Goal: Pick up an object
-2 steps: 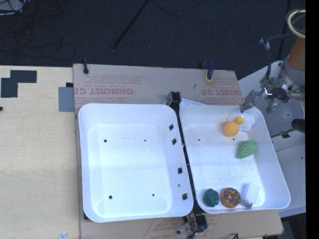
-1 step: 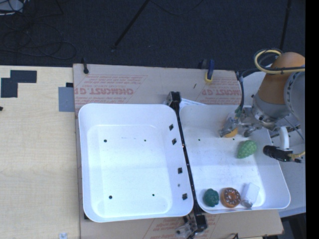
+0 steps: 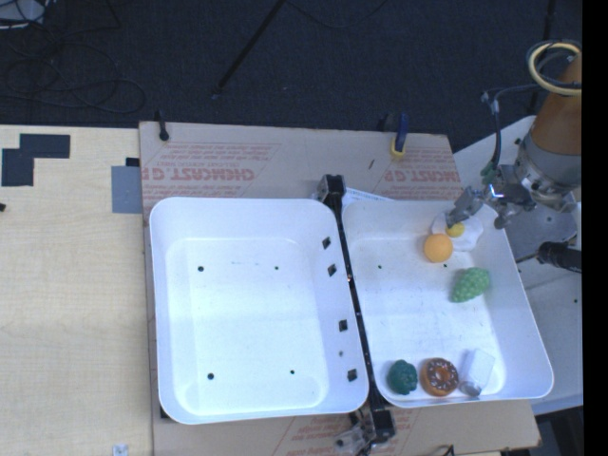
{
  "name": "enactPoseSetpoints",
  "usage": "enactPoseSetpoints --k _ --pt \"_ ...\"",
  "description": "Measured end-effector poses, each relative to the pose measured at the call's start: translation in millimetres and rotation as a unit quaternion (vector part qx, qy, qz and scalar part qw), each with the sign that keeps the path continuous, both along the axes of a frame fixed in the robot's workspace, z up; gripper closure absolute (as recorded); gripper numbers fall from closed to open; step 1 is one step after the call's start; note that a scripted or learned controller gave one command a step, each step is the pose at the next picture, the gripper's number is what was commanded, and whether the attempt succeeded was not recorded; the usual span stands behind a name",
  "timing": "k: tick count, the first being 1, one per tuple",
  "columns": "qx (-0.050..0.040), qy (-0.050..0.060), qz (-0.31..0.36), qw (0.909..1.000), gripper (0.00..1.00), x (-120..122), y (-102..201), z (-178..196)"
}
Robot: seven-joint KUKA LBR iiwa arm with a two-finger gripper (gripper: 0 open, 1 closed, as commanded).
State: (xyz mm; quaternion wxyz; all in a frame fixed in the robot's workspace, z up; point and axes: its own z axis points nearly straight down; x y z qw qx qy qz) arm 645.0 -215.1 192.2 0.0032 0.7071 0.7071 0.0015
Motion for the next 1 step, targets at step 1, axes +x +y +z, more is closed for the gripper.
enactPoseSetpoints --k 1 --pt "0.0016 0.005 0.001 1.0000 0.00 -1.6 4.2 -107.8"
